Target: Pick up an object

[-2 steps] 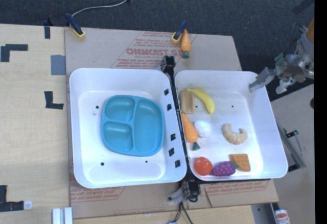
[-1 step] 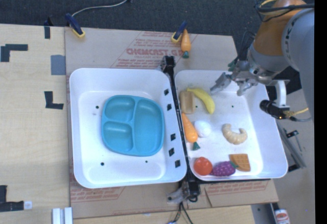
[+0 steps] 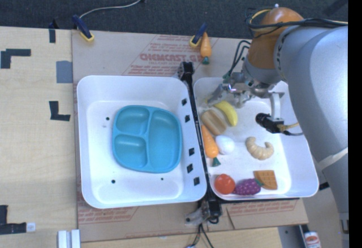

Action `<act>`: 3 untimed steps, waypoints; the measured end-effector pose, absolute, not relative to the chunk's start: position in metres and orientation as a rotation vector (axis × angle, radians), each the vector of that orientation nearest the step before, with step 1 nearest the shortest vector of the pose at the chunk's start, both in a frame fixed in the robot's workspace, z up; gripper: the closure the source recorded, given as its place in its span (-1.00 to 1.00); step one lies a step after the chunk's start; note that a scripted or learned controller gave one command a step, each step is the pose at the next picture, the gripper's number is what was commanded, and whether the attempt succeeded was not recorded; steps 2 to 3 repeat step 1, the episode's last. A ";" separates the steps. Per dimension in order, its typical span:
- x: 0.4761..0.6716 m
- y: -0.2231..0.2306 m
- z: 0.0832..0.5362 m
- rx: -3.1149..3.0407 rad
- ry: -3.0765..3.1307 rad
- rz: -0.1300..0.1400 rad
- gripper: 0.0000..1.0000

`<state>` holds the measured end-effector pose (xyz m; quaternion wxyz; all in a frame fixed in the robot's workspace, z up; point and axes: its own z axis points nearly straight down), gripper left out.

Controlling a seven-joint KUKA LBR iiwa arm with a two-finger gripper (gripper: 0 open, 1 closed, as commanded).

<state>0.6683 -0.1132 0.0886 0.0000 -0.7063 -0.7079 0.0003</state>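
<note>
My gripper [image 3: 226, 94] hangs low over the far left part of the right bin [image 3: 300, 173], just above a yellow banana [image 3: 228, 113]. Beside the banana lies a brown bread roll [image 3: 214, 122]. Below them sit an orange carrot [image 3: 209, 143] and a white egg [image 3: 225, 144]. A croissant [image 3: 260, 149] rests mid-bin. Along the near edge are a red tomato [image 3: 224, 183], purple grapes [image 3: 248, 187] and a tan cracker [image 3: 265, 179]. Nothing is visibly held.
The left bin [image 3: 93, 179] holds a blue divided plate [image 3: 147, 138]. A black divider [image 3: 192, 128] runs between the bins. An orange toy [image 3: 205, 47] and a clamp [image 3: 83, 27] lie on the cardboard behind the bins. The arm's bulk [image 3: 317, 72] covers the right side.
</note>
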 end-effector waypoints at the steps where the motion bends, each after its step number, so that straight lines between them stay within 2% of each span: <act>1: 0.667 -0.113 0.097 -2.213 -2.221 0.010 1.00; 3: 0.667 -0.113 0.097 -2.213 -2.221 0.010 1.00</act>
